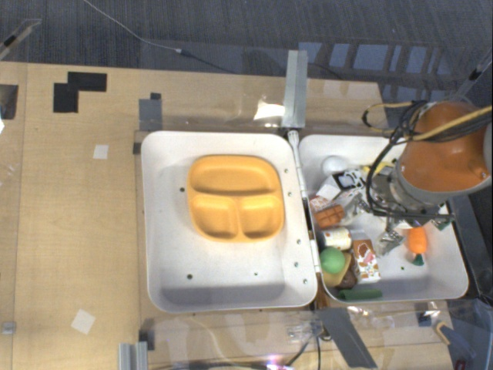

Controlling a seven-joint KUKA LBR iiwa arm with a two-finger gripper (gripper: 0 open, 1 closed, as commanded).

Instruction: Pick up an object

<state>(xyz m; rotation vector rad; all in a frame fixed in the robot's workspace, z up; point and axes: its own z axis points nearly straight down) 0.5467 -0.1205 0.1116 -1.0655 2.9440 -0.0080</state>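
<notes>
Holding one yellow tray (235, 196): left bin (166, 284); two bins.

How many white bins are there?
2. The left bin holds a yellow tray; the right bin holds small things under the arm.

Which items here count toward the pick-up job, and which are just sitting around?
In play:
- tool
- orange carrot-shaped toy
- green round ball
- brown ridged block
- small printed carton

Lying about:
- yellow three-compartment plastic tray
- left white bin
</notes>
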